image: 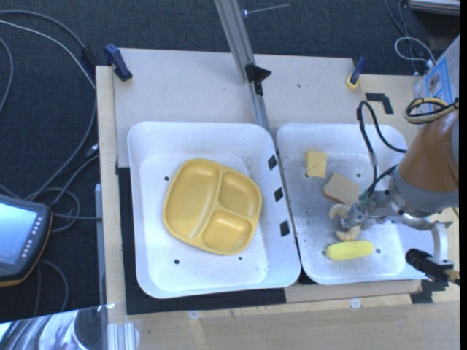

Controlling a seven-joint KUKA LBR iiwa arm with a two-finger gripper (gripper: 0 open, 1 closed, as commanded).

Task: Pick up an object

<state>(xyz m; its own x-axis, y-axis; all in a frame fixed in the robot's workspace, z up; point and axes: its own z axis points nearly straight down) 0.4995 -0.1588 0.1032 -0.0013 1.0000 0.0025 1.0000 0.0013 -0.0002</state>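
The bench carries two shallow white bins side by side, and the count of loose things is four in the right one and one in the left. Nearest the camera, at about 5 o'clock in the right-hand white bin (pixel 314 265), lies one yellow corn cob (pixel 349 250), stretched crosswise close to the near wall. Just beyond it, roughly at the bin's centre, sits one small pale knobbly lump (pixel 344 223), cream and tan in colour, too small to identify; the arm's two-finger gripper (pixel 359 214) comes in from 3 o'clock and stands right over or against this lump, and whether it is clamped on anything cannot be told. Touching or nearly touching the lump's far side is one tan bread-like wedge (pixel 341 188). Farther still, toward 12 o'clock in the bin and apart from the wedge, rests one pale yellow cube-shaped block (pixel 316 163). The grey arm with its orange band (pixel 434 162) fills the 3 o'clock side of the bin. In the left-hand white bin (pixel 146 210) there is a single yellow plastic divided plate (pixel 211 206) with three compartments, lying flat near the middle, well apart from the four things in the other bin.
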